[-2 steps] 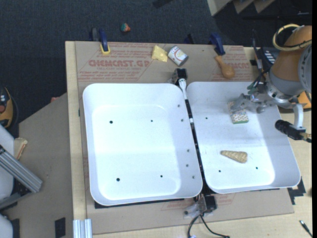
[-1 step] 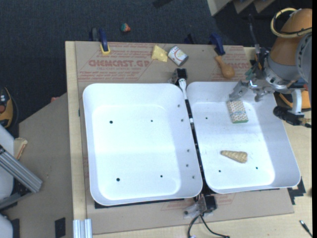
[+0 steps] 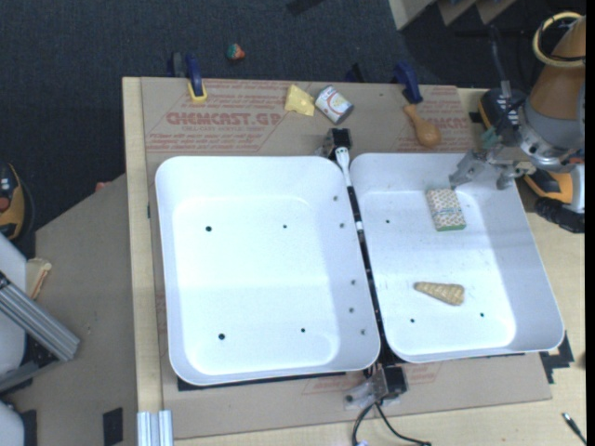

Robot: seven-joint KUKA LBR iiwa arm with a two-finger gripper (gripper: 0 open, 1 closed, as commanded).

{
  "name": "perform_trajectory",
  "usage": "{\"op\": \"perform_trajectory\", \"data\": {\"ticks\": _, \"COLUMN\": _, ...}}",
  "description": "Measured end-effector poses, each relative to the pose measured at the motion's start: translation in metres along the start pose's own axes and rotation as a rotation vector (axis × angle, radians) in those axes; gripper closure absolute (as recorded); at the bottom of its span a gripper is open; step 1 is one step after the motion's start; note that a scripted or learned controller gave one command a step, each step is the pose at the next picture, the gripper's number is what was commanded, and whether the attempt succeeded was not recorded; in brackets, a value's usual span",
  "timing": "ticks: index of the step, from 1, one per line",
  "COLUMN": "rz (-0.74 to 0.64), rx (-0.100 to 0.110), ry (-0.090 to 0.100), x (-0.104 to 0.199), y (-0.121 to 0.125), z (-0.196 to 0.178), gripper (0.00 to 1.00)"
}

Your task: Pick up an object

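The right bin holds two objects. A small rectangular pad with a green and white pattern lies in its far half. A tan cone-shaped piece lies on its side nearer the front. My gripper hangs over the bin's far right corner, just right of and beyond the pad. Its fingers are spread open with nothing between them. The grey arm with its orange band comes in from the upper right.
The left bin sits beside the right one. Behind the bins on the board lie a yellow wedge, a small white box and a wooden knob. Blue clamps hold the board's far edge.
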State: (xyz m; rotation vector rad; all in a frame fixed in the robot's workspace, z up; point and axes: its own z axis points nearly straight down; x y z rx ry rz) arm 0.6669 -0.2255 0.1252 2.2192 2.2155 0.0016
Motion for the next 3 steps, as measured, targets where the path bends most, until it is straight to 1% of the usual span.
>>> {"op": "perform_trajectory", "data": {"ticks": 1, "rz": -0.007, "rx": 0.01, "ry": 0.007, "x": 0.06, "y": -0.001, "z": 0.043, "gripper": 0.0}}
{"op": "perform_trajectory", "data": {"ticks": 2, "rz": -0.004, "rx": 0.003, "ry": 0.002, "x": 0.056, "y": 0.0, "z": 0.029, "gripper": 1.0}}
{"op": "perform_trajectory", "data": {"ticks": 3, "rz": -0.007, "rx": -0.003, "ry": 0.004, "x": 0.115, "y": 0.001, "z": -0.036, "gripper": 1.0}}
